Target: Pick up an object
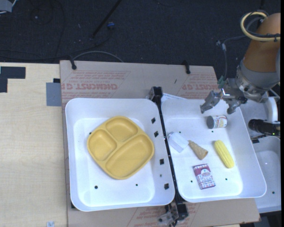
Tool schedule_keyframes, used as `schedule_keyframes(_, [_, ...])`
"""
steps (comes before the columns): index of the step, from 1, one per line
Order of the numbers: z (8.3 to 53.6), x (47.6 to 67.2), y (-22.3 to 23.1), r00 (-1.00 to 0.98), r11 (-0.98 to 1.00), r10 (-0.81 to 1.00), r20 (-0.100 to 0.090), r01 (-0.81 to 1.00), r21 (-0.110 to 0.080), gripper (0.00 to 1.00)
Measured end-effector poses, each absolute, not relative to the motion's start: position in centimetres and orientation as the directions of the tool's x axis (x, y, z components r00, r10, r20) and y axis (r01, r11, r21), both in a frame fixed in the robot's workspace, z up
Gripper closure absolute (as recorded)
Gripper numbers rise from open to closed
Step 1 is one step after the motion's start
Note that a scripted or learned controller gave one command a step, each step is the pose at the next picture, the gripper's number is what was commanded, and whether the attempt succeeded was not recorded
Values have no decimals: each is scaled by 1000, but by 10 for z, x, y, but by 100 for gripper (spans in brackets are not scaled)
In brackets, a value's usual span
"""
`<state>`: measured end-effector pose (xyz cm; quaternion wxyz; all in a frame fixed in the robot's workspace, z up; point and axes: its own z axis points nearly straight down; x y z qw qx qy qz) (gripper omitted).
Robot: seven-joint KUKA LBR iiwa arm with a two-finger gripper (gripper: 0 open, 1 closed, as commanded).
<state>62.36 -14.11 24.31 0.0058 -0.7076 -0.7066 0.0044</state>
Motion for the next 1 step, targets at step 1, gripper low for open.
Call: schedule_keyframes(1, [251,626,-141,0,0,1000,0,1000,-1,0])
